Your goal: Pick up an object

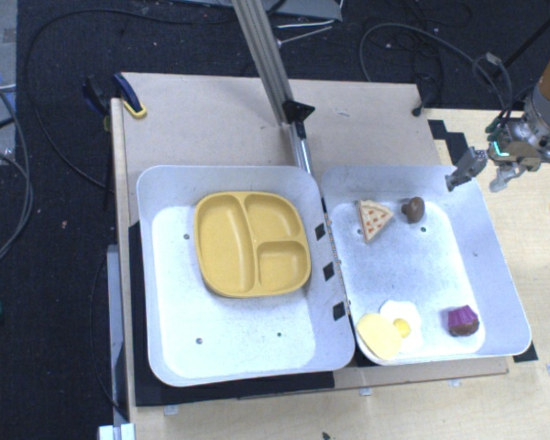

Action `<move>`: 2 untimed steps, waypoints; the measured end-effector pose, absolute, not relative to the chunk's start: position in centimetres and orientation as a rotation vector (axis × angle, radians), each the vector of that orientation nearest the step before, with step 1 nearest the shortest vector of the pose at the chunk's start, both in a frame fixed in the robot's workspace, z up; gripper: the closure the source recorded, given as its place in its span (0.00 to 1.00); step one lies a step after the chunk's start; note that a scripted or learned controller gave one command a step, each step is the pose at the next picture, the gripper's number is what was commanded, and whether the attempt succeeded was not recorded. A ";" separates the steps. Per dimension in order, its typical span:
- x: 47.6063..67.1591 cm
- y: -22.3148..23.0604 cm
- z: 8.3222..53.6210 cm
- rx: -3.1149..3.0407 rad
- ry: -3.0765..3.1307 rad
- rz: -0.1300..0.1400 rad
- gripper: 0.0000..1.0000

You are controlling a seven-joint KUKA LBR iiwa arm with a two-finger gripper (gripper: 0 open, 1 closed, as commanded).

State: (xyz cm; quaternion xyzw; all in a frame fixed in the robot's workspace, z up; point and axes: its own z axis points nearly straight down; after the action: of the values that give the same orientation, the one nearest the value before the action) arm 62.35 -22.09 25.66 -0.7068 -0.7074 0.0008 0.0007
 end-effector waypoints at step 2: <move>62.0 -21.1 20.2 -2.216 -2.222 0.004 0.00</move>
State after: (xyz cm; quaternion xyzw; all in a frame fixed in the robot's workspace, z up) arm 62.01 -21.11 20.24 -0.7062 -0.7080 0.0013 0.0018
